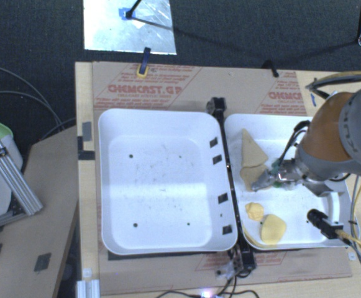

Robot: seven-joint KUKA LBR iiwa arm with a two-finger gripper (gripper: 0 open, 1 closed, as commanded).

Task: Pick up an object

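White plastic bins sit side by side on the desk (186, 79), divided by a black rail. In the camera view, the left bin (161, 182) offers wide open floor. The right bin (273, 123) is crowded: a tan wedge-shaped piece (252, 153) lies near its left wall, with two yellow lumps (266, 222) by the front rim. The gripper (268, 177) touches the wedge's lower edge; whether it pinches it cannot be told. Cardboard beneath reads "CHEMCAST GP".
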